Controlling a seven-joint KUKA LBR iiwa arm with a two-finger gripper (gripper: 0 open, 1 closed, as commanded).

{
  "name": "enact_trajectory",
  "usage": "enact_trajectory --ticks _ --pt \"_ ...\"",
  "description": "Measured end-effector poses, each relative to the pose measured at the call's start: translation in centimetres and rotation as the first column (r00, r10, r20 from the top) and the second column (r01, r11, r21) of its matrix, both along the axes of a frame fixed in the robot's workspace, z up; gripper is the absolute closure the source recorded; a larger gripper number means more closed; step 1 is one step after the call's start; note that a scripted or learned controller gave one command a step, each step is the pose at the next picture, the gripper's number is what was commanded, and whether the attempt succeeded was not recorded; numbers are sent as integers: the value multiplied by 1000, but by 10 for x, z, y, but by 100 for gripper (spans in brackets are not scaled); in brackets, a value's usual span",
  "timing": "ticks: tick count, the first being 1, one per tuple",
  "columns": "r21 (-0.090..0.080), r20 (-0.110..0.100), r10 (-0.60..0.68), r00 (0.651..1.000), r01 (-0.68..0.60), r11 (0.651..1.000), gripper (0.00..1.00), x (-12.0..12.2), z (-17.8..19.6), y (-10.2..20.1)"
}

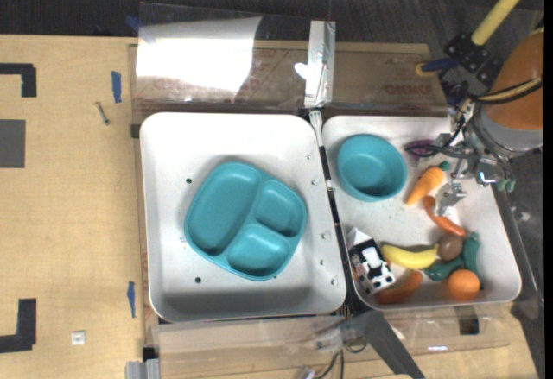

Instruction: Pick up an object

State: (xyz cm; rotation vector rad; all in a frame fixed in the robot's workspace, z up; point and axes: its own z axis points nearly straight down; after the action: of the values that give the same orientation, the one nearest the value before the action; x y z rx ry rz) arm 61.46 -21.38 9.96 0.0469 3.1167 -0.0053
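The right bin point(508, 241) holds a teal bowl point(370, 166), an orange carrot-like piece point(422, 186), a thin red-orange piece point(449, 226), a yellow banana point(410, 257), a brown round item point(450, 246), a green item point(472, 253), an orange fruit point(464, 284), a red piece point(403, 287) and a black-and-white toy point(370, 265). My gripper point(451, 192) hangs low over the right half of this bin, just right of the carrot-like piece and above the thin red-orange one. Nothing is visibly held in it.
In the left bin point(164, 196) lies a teal divided plate point(246, 217). A small purple item point(421, 147) sits by the right bin's back wall. A metal divider point(320, 66) and clear sheeting stand behind the bins. Cables trail from the wrist at far right.
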Motion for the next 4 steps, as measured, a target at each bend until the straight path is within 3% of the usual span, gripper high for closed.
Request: enact_trajectory --ticks 1,2,3,4 --pt "4 -16 -83 996 83 997 0 2 -12 25" --pt "-1 -15 -107 994 107 994 0 -17 -11 64" --pt "0 1 -103 995 103 995 100 -11 3 66" --pt "-3 -4 -107 994 107 994 0 -13 2 64"
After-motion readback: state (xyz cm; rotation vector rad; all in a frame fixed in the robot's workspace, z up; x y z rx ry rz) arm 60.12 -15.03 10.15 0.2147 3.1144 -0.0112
